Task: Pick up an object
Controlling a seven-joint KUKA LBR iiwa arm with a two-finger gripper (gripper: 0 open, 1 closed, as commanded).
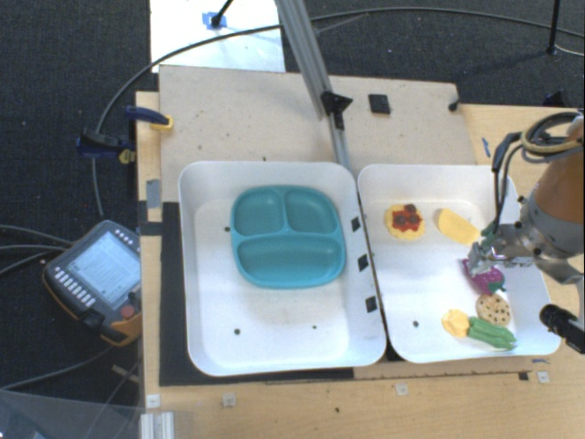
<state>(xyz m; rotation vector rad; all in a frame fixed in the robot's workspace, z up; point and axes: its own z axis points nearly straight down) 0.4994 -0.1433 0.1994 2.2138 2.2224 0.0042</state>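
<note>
There were two white bins (274,355) on the table (256,117). One teal plate (288,236) lay in the left bin. The right bin held six small toy foods: one pizza (405,220), two yellow pieces (456,226), one purple piece (484,275), one cookie (494,310) and one green piece (492,334).

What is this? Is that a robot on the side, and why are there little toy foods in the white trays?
Yes! The grey and orange thing on the right is a robot arm. A camera above the bench looks down on it. Its gripper is its hand, and it is low over a purple toy in the right white bin. I cannot tell if it holds the toy. That bin also has a little pizza, a yellow piece, a cookie, a green vegetable and a small yellow toy. The left bin has a teal divided plate. The robot is practising picking things up.
</note>
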